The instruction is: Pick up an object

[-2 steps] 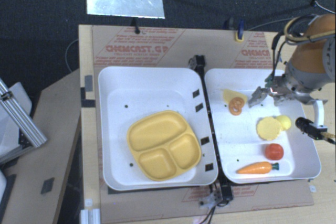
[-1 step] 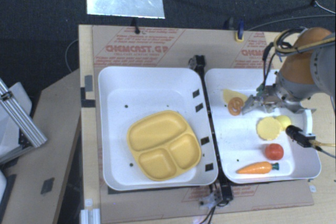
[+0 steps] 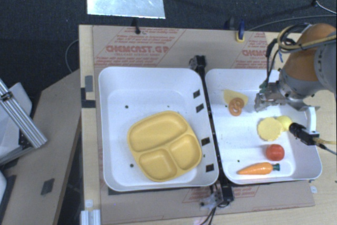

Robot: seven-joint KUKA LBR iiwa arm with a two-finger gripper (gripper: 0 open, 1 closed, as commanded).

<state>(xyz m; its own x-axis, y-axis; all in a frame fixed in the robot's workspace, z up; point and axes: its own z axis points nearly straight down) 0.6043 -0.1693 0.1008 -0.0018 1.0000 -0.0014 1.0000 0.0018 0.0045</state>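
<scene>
The right bin (image 3: 221, 113) holds several toy foods: a yellow wedge (image 3: 232, 96) with an orange ring (image 3: 235, 107) on its lower edge, a pale yellow round piece (image 3: 269, 128) beside a brighter yellow lump (image 3: 285, 122), a red tomato (image 3: 274, 152) and an orange carrot (image 3: 256, 168). My gripper (image 3: 265, 99) hangs low over the right bin's upper right part, just right of the yellow wedge and above the round yellow piece. No object shows between its fingers.
The left bin (image 3: 113, 113) holds a yellow divided tray (image 3: 164, 145). Black clips line the wall between the two bins. Cables and the arm's orange band (image 3: 310, 42) crowd the right bin's far right corner. A black part (image 3: 301, 133) sticks out over its right rim.
</scene>
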